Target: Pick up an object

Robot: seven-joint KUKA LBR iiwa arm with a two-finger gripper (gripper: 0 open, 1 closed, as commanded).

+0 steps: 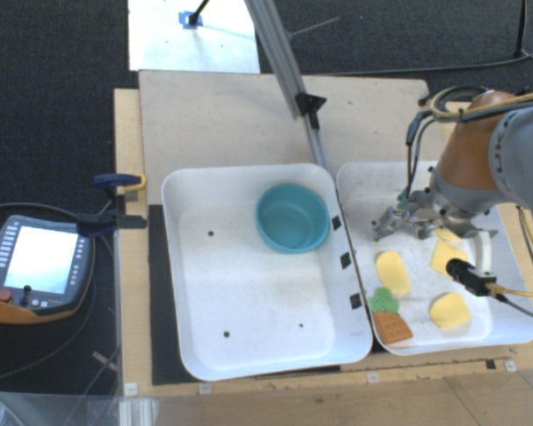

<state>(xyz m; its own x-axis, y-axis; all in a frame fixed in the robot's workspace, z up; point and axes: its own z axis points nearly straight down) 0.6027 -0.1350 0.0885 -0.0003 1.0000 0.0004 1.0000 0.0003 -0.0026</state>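
Arm (493,153) reaches in from the right, over the right bin (515,331). Gripper (400,222) sits low in that bin's upper-left part, metal fingers pointing left; can't tell how far the jaws are open, and nothing is visibly between them. Objects all in the right bin: a yellow oval piece (392,272) just below the gripper, a yellow block (448,257) to its right, partly under the wrist, and a yellow lump (449,311) nearer the front. A green piece (383,301) lies touching an orange waffle-textured piece (393,328) at the front-left corner. Left bin (249,327) holds a teal bowl (291,217), upright, near its back right corner. A pendant controller (34,269) lies off the bench, left.
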